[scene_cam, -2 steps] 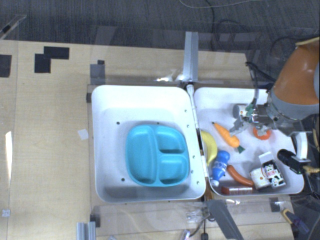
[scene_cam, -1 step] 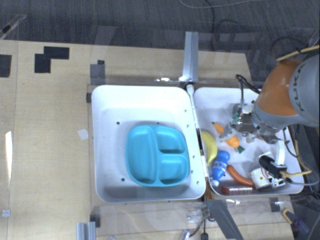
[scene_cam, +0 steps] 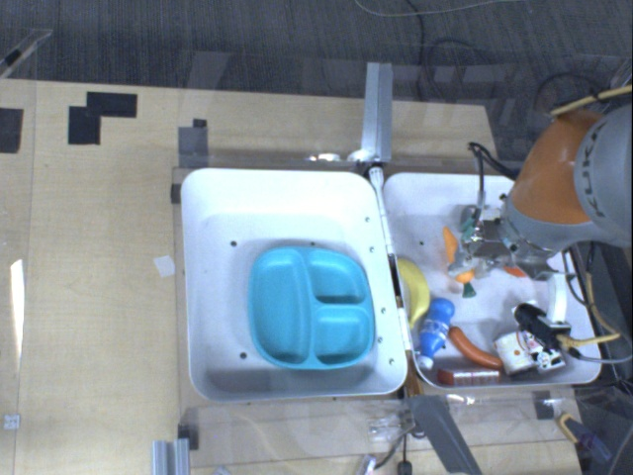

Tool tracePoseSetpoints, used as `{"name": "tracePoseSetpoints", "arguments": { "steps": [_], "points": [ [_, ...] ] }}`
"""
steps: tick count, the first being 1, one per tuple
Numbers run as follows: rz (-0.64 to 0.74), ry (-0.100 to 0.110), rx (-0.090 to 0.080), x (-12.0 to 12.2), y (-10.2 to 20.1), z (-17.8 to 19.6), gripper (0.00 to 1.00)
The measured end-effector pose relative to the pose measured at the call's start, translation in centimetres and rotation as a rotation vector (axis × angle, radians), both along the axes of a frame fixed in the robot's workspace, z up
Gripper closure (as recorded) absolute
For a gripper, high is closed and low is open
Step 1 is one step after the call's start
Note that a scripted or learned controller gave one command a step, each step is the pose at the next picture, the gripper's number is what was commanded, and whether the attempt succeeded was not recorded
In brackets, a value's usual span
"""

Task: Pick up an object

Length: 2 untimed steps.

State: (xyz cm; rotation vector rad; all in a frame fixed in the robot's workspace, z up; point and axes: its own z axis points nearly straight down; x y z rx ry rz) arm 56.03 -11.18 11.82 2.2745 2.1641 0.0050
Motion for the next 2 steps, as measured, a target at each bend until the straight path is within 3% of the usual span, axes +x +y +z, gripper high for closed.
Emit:
{"name": "tracePoseSetpoints", "arguments": {
  "steps": [1,2],
  "points": [
    [-0.172,0.001,-0.001,-1.9,0.8,4.5,1.0],
    [-0.101,0.001,-0.001,0.1,4.1,10.8,1.0]
  ]
}}
